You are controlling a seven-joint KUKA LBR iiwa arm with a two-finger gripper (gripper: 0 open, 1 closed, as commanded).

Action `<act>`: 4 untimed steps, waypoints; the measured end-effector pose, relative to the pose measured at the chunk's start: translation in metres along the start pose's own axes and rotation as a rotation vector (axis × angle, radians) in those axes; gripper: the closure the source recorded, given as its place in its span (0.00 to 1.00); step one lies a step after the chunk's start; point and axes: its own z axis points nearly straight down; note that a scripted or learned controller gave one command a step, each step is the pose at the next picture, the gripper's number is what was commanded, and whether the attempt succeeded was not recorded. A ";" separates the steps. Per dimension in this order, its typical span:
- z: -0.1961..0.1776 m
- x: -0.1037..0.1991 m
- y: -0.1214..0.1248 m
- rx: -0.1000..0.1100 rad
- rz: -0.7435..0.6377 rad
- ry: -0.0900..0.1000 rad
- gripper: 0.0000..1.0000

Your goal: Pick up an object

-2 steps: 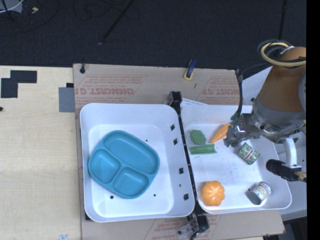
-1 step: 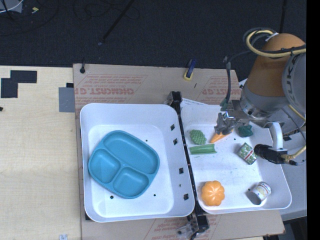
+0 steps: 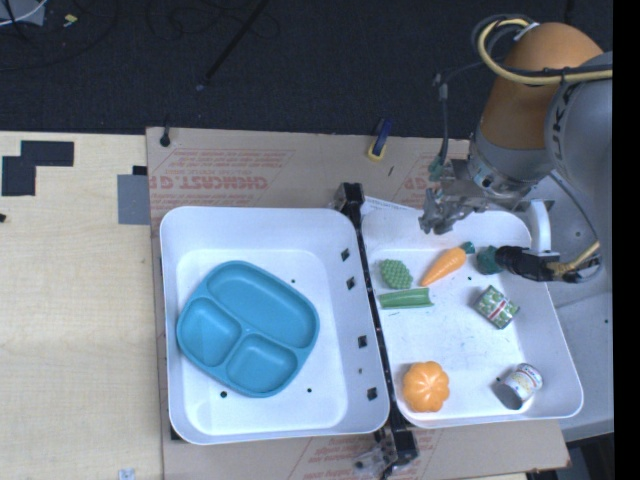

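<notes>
The nearest candidate to my tool is the small orange plastic carrot with a green top (image 3: 446, 263), lying tilted in the upper part of the right-hand shallow white bin (image 3: 560, 368), its green end pointing toward two o'clock. My two-finger gripper (image 3: 437, 220) hangs just off the carrot at eleven o'clock, over the bin's back edge; I cannot tell from this angle whether its fingers are spread or closed, and I see nothing between them. From the carrot, a bumpy green plastic piece (image 3: 395, 273) lies at nine o'clock, with a flat green bar-shaped piece (image 3: 406, 299) just below it at about eight. A small green and white printed carton (image 3: 496, 306) sits at four o'clock, near the bin's right wall. Farther down, a round orange plastic pumpkin (image 3: 425, 386) rests at six o'clock near the front rim, and a short silver can lying on its side (image 3: 518, 384) sits at five. Well off at nine o'clock, the left-hand shallow white bin (image 3: 200, 228) holds a blue three-compartment plastic tray (image 3: 248, 326). Both bins rest on a brown cardboard sheet (image 3: 260, 168).
</notes>
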 end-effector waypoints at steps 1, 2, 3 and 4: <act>0.012 -0.003 -0.015 0.007 0.002 0.000 1.00; 0.000 0.011 -0.008 0.004 0.001 0.000 1.00; -0.006 0.007 -0.014 0.005 0.002 0.000 1.00; 0.013 0.003 -0.009 0.007 0.003 -0.001 1.00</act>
